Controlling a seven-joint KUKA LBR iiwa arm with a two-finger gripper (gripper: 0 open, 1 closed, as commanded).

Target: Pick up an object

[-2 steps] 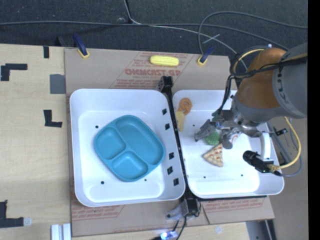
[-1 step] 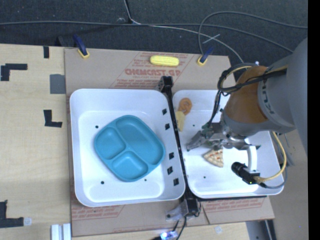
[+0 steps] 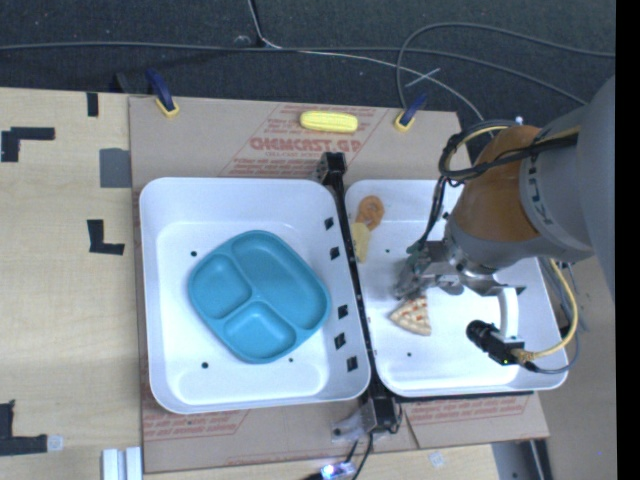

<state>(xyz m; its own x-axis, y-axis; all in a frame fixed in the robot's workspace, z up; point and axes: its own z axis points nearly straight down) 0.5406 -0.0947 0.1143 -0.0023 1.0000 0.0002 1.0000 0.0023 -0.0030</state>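
One gripper (image 3: 413,278) is seen low inside the right bin (image 3: 530,376), near that bin's middle, at the end of the grey arm (image 3: 560,188) with its orange band (image 3: 495,193). How far it is spread, or whether anything is gripped, cannot be told, since the wrist covers it from above. A pizza-slice toy (image 3: 411,316) is lying on the bin floor just below the gripper, very near it; contact cannot be made out. Toward the right bin's upper left corner a small brown object (image 3: 371,209) and a pale yellowish piece (image 3: 359,240) are placed close to the divider between the bins. The left bin (image 3: 165,268) is occupied at its centre by a blue sectioned plate (image 3: 258,295). A yellow corn cob (image 3: 328,122) is set on the cardboard sheet (image 3: 200,138) beyond the bins' far edge.
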